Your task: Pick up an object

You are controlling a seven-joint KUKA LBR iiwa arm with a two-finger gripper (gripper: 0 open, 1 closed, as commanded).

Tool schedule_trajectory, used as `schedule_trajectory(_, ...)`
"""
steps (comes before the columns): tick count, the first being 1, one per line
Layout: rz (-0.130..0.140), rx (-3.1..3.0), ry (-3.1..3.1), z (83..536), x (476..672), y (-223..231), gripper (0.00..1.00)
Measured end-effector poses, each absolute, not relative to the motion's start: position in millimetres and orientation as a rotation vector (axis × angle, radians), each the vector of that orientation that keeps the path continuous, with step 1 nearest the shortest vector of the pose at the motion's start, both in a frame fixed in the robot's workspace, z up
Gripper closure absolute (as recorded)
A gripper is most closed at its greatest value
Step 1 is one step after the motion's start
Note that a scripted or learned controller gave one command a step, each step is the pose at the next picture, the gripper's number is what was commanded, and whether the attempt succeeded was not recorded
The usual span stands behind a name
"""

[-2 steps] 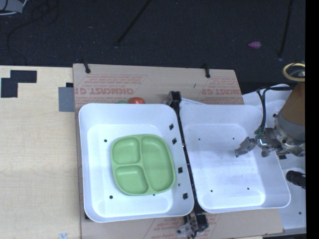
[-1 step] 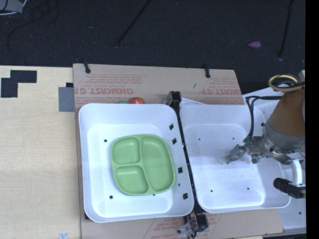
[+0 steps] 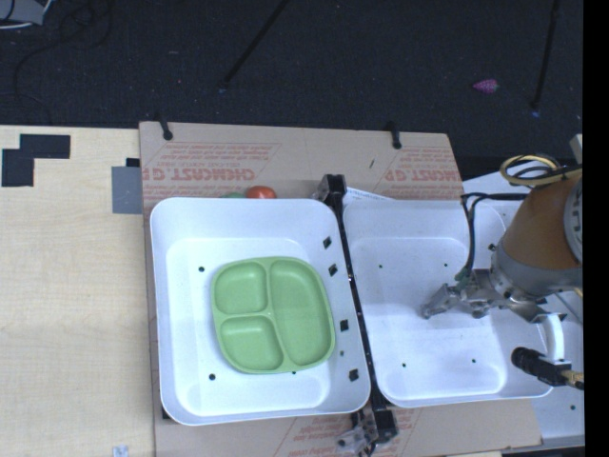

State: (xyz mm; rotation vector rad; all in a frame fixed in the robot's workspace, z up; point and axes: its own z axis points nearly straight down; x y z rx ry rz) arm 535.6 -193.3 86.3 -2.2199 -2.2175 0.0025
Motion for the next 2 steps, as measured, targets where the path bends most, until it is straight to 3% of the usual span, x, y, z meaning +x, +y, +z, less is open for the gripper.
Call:
schedule_trajectory(1, 0.001, -2.223, -2.217, 98.2, 536.2, -194.2, 1.00)
schedule_trajectory(2, 0.000, -2.228, -2.216, 145.3, 529.9, -201.2, 1.00)
